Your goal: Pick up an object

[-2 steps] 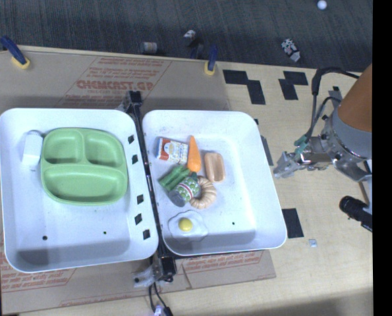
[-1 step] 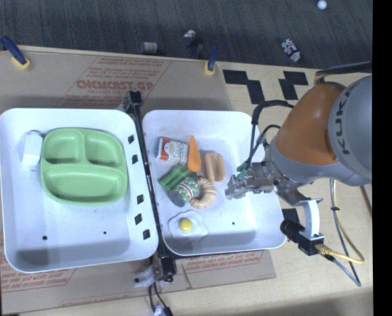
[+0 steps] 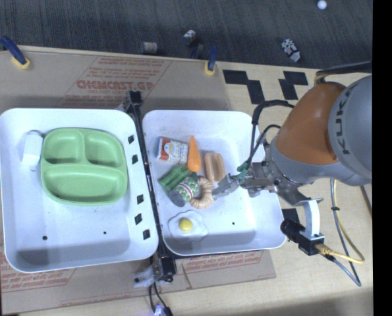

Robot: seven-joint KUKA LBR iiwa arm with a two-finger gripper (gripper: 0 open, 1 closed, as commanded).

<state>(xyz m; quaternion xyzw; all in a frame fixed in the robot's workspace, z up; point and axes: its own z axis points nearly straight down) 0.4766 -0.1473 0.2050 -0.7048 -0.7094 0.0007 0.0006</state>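
the toy food pile (image 3: pixel 190 176) you want sits mid right bin (image 3: pixel 248 232), and your gripper (image 3: pixel 223 185) reaches in low from the right beside the croissant (image 3: pixel 204 195) and hot dog (image 3: pixel 213 165), its grip on anything impossible to tell.

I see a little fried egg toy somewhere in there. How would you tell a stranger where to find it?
Start at the right-hand white bin, the one holding a heap of toy food. Below that heap, close to the bin's near edge, the fried egg lies flat by itself. It is a white disc with a round yellow yolk, unlike the carrot and hot dog farther up.
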